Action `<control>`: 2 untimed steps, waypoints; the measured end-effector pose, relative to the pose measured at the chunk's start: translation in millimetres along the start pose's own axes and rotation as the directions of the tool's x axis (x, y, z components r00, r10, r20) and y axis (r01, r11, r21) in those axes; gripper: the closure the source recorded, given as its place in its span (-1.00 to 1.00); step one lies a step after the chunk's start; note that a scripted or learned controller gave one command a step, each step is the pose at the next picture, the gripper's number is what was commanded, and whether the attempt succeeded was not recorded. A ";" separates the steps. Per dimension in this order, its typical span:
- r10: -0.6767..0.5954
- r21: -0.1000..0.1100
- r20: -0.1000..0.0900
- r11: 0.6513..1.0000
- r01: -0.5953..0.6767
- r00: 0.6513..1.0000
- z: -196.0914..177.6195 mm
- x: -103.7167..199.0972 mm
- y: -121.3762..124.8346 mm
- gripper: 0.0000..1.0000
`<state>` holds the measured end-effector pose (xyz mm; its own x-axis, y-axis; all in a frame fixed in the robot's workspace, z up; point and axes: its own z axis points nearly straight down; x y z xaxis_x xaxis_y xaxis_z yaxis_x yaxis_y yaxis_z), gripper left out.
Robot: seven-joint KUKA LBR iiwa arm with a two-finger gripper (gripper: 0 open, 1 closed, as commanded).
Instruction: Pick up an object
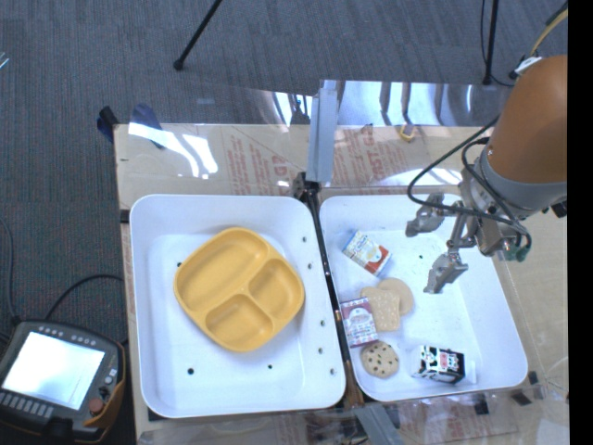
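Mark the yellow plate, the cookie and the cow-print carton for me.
yellow plate (239, 288), camera view, centre divider.
cookie (379, 360), camera view, middle of its top.
cow-print carton (437, 363), camera view, its upper face.

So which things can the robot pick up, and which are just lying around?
For the job: hand, cookie, toast, cow-print carton, orange and white carton, red packet, right bin.

Just lying about: yellow plate, left bin, tablet.

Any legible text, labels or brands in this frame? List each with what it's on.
None can be read with confidence.
Clear sheet behind the bins: red mirrored lettering, too blurred to read.
Small white-and-orange carton: print too small.
Red packet: print too small.
Black-and-white cow-pattern carton: label blurred.
Teach pendant at lower left: screen glares white, nothing legible.
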<state>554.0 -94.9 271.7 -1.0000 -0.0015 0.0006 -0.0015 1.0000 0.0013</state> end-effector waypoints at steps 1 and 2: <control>-0.089 -0.004 -0.014 0.996 0.089 0.996 154.4 -18.2 7.6 -1.00; -0.039 0.002 0.003 0.999 0.039 0.999 180.2 -19.1 7.8 -1.00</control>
<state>573.0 -86.9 91.5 -0.9992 -0.0403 -0.0023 -0.0403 0.9992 -0.0011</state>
